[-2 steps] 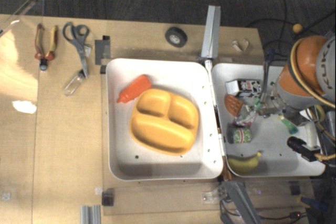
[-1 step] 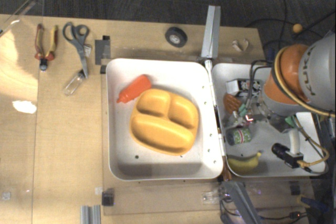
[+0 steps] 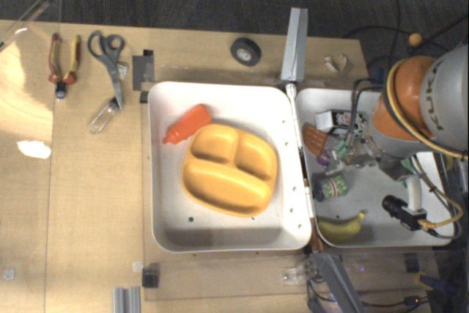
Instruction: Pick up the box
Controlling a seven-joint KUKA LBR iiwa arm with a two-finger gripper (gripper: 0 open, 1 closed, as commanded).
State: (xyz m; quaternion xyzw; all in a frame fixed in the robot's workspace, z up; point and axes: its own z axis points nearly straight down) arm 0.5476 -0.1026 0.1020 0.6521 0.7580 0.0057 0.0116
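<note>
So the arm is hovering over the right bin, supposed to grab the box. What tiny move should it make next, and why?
Probably a small shift toward the top of the view, then down. The gripper sits in the right bin near the small can, while the box lies beside it, closer to the bin's far edge, so nothing is grasped yet.

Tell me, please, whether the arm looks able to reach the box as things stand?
Probably yes: the gripper hangs close by the box, whose top looks uncovered, though a brown item lying right beside it could crowd the approach.
</note>
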